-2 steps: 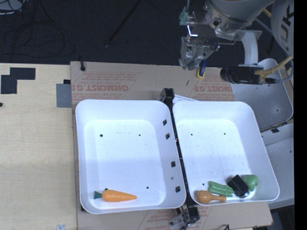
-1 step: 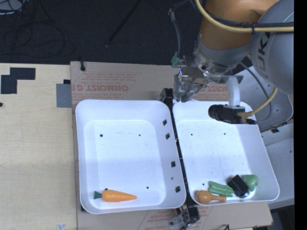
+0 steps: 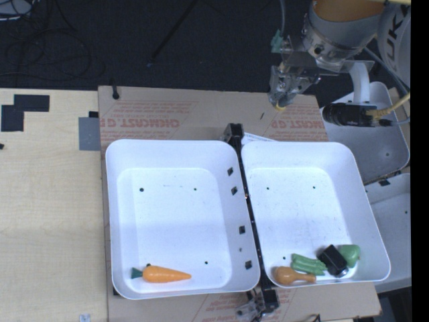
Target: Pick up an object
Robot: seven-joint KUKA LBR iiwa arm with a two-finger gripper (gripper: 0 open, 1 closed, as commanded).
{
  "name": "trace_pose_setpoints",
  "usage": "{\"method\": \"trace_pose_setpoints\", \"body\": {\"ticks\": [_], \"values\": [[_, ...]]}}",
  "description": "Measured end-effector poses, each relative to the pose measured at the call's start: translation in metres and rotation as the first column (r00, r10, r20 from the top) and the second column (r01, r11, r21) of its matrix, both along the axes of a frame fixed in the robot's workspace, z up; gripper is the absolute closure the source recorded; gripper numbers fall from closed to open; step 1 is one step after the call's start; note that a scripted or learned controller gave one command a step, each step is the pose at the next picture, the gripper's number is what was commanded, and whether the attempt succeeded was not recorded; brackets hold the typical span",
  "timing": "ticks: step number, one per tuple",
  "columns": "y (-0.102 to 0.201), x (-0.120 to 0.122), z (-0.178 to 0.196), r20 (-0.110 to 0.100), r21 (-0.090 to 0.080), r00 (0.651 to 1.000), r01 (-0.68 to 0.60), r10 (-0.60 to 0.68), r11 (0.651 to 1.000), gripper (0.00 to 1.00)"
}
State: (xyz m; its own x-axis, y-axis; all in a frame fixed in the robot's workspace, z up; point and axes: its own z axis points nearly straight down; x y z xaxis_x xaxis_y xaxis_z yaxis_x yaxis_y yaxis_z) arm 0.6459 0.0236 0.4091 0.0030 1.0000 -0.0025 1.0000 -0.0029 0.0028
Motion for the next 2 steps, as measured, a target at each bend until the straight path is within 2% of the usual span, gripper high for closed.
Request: {"method": "trace_pose_setpoints", "body": {"ticks": [1, 2], "values": [[0.039, -0.059, -0.102, -0.021, 0.003, 1.000, -0.006, 0.006, 1.000, 1.00], [-0.010, -0.054, 0.019, 0.008, 0.001, 1.000, 0.001, -0.001, 1.000, 1.00]]}}
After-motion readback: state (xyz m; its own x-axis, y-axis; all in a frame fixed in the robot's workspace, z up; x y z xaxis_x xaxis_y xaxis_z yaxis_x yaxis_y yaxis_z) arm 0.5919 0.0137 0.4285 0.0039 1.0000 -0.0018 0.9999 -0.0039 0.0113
